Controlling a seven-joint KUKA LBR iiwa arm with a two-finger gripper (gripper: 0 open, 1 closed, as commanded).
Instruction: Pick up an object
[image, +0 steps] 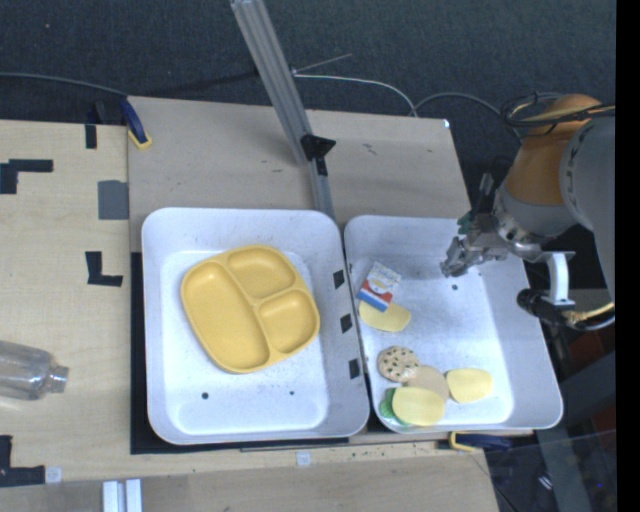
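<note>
Two bins: left bin (160, 330) and right bin (520, 350) both white, lightly speckled with dark dots. Divided plate (250, 308) in the left one was plain mustard yellow. Small packet (378, 286) was white with a blue and red band. Cookie (397, 363) was tan with dark chips. Yellow wedge (386, 318) below the packet; pale yellow pieces (468, 384) near the bottom edge, one beige, with a green scrap (387, 408) under them. Surface (60, 270) was light wood with black tape marks. Arm (590, 180) was grey with an orange band (540, 160); hand (462, 256) grey metal. Bottle (28, 372) at the left was clear.
</note>
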